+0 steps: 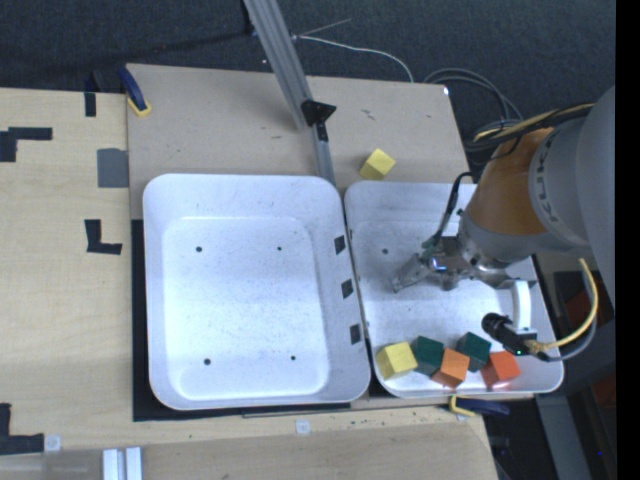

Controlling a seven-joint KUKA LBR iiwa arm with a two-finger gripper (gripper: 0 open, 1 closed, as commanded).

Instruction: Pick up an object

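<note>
Blocks [447,359] at right bin's [385,218] near edge, below end effector [415,276].

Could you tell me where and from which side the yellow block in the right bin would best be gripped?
Probably from above, across the small yellow cube-shaped block's near and far faces. Its left side lies close to the shallow white right bin's corner wall, and a dark green block touches its right side, so those flanks look crowded. The gripper hovers farther up the bin.
</note>
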